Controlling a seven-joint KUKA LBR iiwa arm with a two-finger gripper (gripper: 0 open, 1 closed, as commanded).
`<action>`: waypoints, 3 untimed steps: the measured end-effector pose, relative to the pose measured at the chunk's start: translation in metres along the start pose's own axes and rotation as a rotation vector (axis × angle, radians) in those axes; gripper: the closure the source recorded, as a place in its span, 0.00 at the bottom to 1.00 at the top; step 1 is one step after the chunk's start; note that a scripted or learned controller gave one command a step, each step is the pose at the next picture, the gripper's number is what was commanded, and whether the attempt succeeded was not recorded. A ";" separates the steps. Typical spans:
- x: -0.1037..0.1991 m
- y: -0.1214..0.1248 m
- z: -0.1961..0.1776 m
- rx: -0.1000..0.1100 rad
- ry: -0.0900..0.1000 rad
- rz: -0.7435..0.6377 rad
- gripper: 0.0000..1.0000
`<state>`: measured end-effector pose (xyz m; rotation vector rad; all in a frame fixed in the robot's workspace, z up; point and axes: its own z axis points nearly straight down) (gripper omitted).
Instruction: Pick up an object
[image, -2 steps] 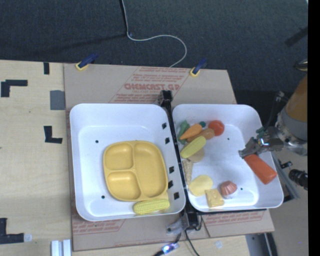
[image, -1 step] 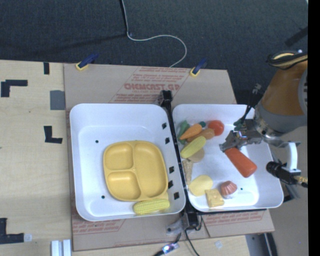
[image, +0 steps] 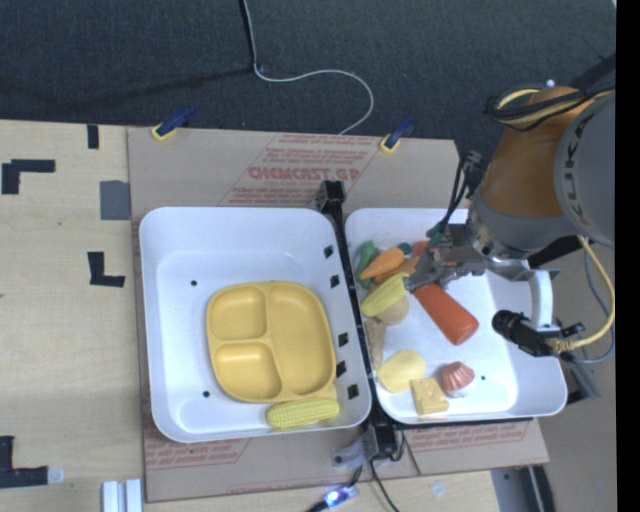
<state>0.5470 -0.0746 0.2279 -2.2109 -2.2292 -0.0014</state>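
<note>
Looming closest to the lens, the arm (image: 540, 170) reaches in from the right, grey with its orange band, and bends down over the right bin (image: 530, 400). Its gripper (image: 437, 262) hangs low above that bin's upper middle, and I cannot tell from here how its fingers stand or whether they have anything.

Well off to the gripper's left sits the left bin (image: 170, 300), with a yellow divided plate (image: 270, 338) in it and a corn cob (image: 303, 411) lying just below the plate's lower edge.

Just below the gripper, slanting down to the right, lies a red-orange cylinder (image: 446, 311), close under the fingers. Just to the gripper's left rests a carrot (image: 381, 263) with something green behind it, and a yellow-green piece (image: 384, 296) lies below that. Farther down from the gripper are a lemon (image: 402, 369), a yellow block (image: 430, 396) and a small red-and-white piece (image: 457, 377), clustered near the bin's lower edge.
</note>
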 end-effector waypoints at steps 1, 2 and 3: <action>0.053 0.020 0.013 0.001 -0.001 0.002 1.00; 0.103 0.042 0.011 0.000 -0.001 0.001 1.00; 0.115 0.032 -0.005 0.000 -0.001 0.006 1.00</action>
